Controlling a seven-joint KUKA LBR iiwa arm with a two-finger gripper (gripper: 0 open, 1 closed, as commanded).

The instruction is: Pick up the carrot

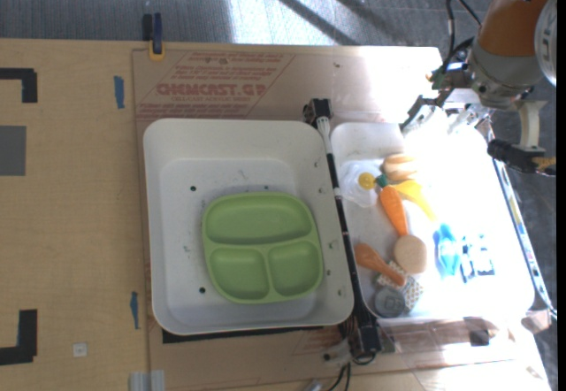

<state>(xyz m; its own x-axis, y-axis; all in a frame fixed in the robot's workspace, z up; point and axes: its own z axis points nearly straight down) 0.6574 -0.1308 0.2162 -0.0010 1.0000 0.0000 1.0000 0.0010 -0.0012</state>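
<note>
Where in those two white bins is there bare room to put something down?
Left bin: bare floor all around the green divided plate, widest above it. Right bin: crowded along its left half, where the carrot lies among other toy foods; its far right side looks freer, though glare hides detail.
</note>
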